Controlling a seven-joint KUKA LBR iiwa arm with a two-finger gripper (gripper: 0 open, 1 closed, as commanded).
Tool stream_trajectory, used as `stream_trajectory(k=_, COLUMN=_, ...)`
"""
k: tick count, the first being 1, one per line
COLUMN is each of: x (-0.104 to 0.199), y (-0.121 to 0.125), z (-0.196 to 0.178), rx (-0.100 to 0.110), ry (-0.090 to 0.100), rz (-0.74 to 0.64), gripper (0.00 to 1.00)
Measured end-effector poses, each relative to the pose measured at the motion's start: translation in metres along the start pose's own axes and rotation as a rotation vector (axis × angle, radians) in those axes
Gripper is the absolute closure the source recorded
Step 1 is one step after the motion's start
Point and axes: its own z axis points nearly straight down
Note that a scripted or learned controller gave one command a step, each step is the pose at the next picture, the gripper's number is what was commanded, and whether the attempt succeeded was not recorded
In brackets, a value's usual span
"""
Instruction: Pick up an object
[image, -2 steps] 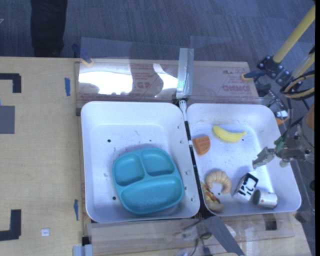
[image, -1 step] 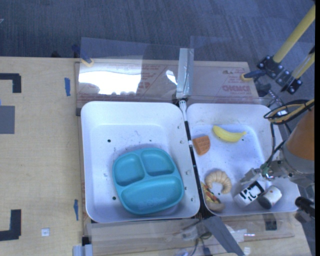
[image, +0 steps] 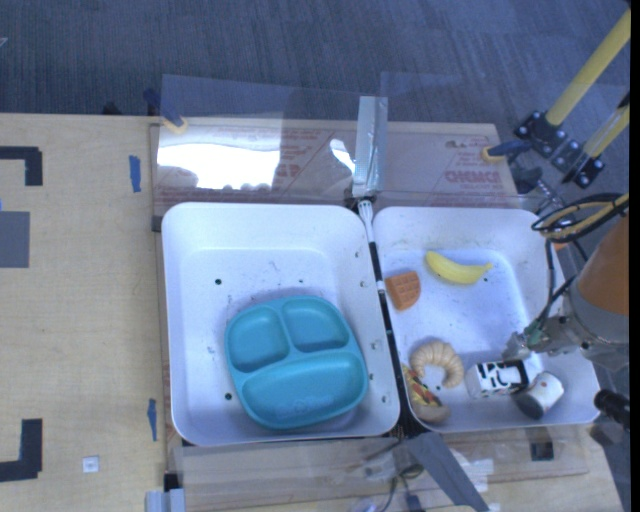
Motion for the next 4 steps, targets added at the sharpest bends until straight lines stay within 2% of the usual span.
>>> stream_trajectory(k=1, x=0.033, y=0.043, z=-0.117, rx=0.002, ry=0.003, rz=0.046, gripper=1.00)
stream_trajectory(k=2, x=0.032, y=0.040, z=-0.112, rx=0.014, ry=0.005, rz=0.050, gripper=0.00)
stream_trajectory(k=3, x=0.059, y=0.113, z=0.006, rx=0.019, ry=0.007, rz=0.084, gripper=0.00)
stream_trajectory(k=4, x=0.080, y=0.166, z=0.014, rx=0.009, ry=0.005, rz=0.002, gripper=0.00)
